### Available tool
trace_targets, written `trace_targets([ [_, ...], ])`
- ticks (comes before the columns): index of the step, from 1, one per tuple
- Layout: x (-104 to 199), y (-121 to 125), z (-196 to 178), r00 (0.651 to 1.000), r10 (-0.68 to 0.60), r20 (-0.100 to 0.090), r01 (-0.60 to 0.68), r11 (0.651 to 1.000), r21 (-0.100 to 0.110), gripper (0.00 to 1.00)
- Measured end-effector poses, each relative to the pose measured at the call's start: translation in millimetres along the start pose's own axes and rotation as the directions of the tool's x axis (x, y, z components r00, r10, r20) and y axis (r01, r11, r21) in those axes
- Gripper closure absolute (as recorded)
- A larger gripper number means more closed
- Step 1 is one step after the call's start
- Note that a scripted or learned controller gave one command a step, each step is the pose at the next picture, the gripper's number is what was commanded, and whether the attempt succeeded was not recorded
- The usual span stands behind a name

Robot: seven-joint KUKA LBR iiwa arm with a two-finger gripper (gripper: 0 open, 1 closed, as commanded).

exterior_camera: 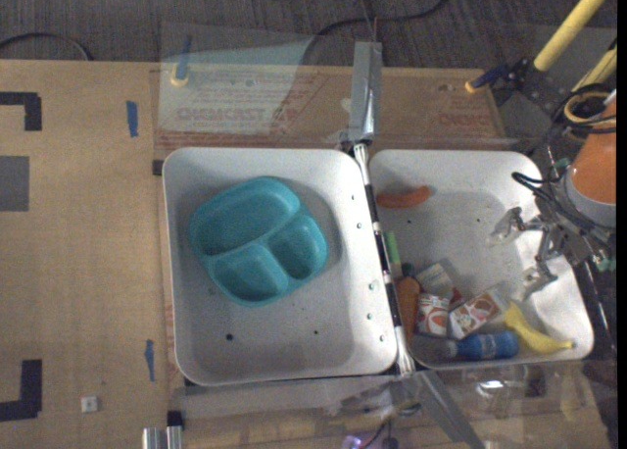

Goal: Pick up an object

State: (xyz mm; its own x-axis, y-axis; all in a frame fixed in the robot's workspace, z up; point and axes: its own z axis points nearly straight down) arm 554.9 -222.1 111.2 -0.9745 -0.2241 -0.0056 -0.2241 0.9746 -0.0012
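My gripper (524, 250) hangs over the right side of the right bin (460, 174), its two metal fingers (508, 225) spread open with nothing between them. Below and to its left, along the bin's front wall, lie a yellow banana (535, 333), a blue bottle (487, 344), a red-and-white carton (477, 311), a small red can (431, 314) and a grey box (435, 274). An orange sausage (404, 196) rests at the bin's back left. A green stick (392, 252) and an orange carrot (408, 299) lie along the left wall.
The left bin (196, 339) holds a teal divided plate (258, 238). A metal divider (364, 94) runs between the bins at the back. Yellow-handled tools (578, 14) and cables crowd the bench's right back corner.
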Motion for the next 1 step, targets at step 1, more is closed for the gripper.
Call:
trace_targets([
  [1,31.3,14.9,-116.0,0.998,-0.066,0.003,0.066,0.998,0.001,0.00],
])
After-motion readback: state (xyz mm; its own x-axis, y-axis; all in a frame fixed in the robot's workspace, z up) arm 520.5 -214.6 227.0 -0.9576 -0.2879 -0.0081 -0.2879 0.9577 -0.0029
